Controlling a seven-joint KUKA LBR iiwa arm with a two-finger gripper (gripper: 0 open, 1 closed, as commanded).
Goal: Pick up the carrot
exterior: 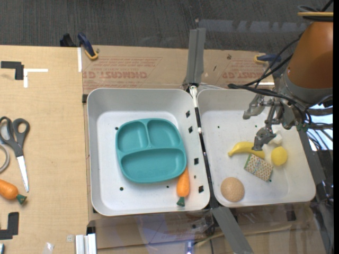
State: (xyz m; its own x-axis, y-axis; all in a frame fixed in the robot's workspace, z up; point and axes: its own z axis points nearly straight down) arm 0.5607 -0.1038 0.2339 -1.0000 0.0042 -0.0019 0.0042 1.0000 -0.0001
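Observation:
An orange carrot [183, 184] with a green tip lies in the left bin [100, 157], against the lower right edge of the teal divided plate [152, 150] and close to the bin's right wall. My gripper [263, 139] hangs over the right bin [222, 120], just above the yellow banana [241, 149] and far to the right of that carrot. A second carrot-like orange toy [8, 190] rests on the wooden bench at the far left, outside both bins.
The right bin also holds a yellow lemon [279, 155], a patterned square pad [258, 167] and a tan round ball [232, 189]. Scissors [16, 142] lie on the bench at the left. A raised divider [197, 136] separates the two bins.

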